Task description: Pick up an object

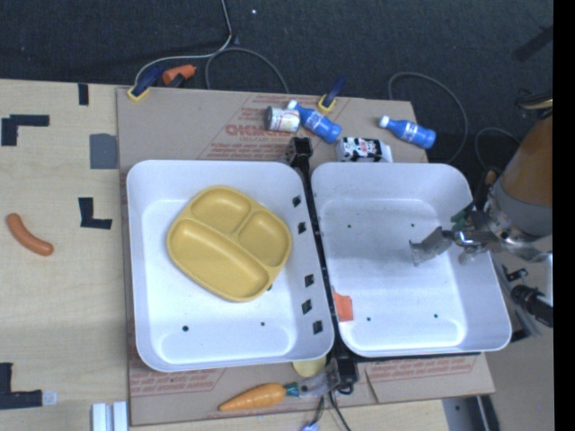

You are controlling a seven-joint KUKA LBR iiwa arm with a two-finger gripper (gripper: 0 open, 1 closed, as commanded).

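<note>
A yellow divided plate lies in the left bin. My gripper hangs low over the right side of the right bin, near its right wall. Its fingers are open, with one grey finger stretched left over the bin floor and nothing between them. The grey arm with its orange band comes in from the right edge.
A small orange tag sits on the right bin's left wall. Behind the bins lie a white bottle, two blue bottles and a black-and-white item. A carrot lies in front, a sausage far left.
</note>
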